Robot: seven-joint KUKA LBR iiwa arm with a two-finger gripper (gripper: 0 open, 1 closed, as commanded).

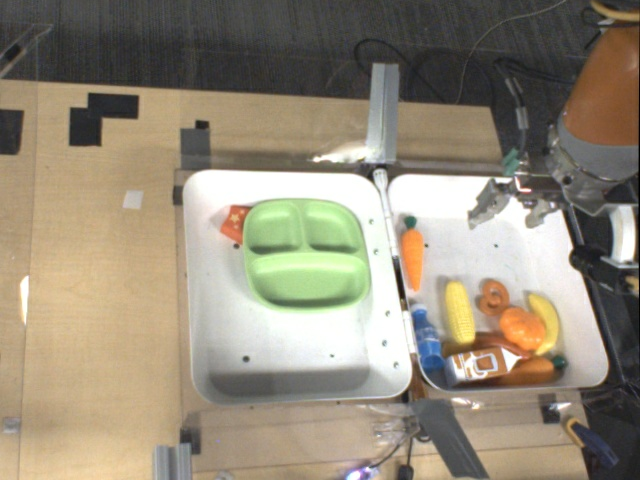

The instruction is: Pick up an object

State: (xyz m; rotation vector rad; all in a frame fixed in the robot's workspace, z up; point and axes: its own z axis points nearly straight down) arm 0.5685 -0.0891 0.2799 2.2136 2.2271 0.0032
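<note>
My gripper (pixel 510 208) hangs over the far part of the right bin (pixel 455 223), its two fingers spread apart with nothing between them. Below it in that bin lie a carrot (pixel 411 253), a corn cob (pixel 458 311), a small brown ring-shaped item (pixel 493 295), an orange fruit (pixel 523 328), a banana (pixel 545 316), a blue bottle (pixel 427 340) and a brown sauce bottle (pixel 492 364). The toys crowd the near half of the bin, apart from the gripper.
The left bin (pixel 215 308) holds a green divided plate (pixel 304 251) with a small red item (pixel 234 224) at its left edge. A metal post (pixel 383 113) rises behind the seam between the bins. Cables trail at the back right.
</note>
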